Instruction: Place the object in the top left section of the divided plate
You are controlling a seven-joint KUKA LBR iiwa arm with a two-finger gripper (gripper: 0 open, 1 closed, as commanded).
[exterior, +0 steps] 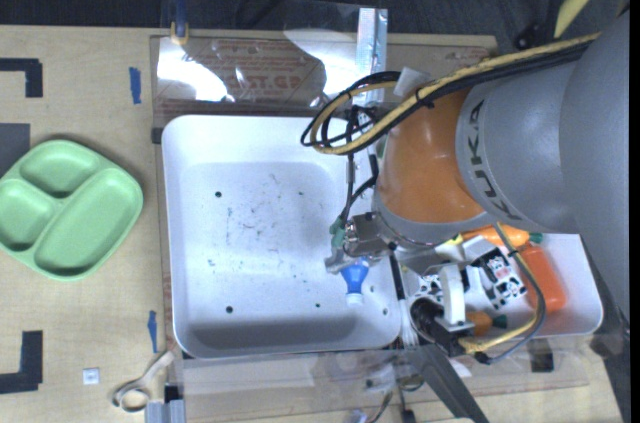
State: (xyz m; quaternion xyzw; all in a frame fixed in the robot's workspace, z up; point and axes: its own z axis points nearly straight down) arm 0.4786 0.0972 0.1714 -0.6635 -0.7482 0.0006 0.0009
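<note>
White letters reading "KUKA" run down the grey arm (530,141), partly cut off by its curve. Reddish print on the clear sheet (265,71) behind the bins is too blurred to read.

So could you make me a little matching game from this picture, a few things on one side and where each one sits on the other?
Things:
1. green divided plate
2. left white bin
3. orange object
4. clear plastic sheet

Places:
A. in the right bin, partly under the arm
B. on the wooden bench, far left of both bins
C. at the far edge of the bench, behind the left bin
D. middle of the view, beside the right bin

Pairs: 1-B, 2-D, 3-A, 4-C
</note>
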